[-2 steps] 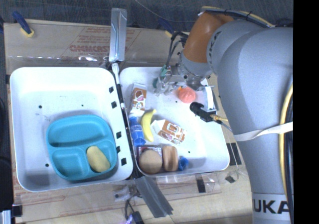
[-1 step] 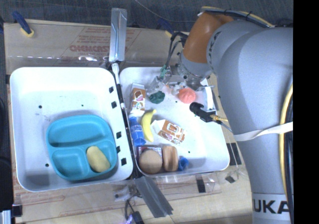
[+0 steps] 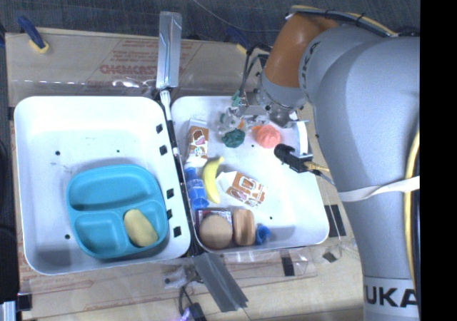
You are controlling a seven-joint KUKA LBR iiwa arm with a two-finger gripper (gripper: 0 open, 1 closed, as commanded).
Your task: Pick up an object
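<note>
Claw sits low in the right bin, touching a dark green lump; its opening I cannot tell.

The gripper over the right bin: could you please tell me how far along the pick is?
Done: the arm has reached the far end of the right bin, with the gripper low beside the dark green object and the pink object. In hand: nothing visibly lifted. Left: gripping and raising one item; the banana, carton and bread rolls lie untouched.
</note>
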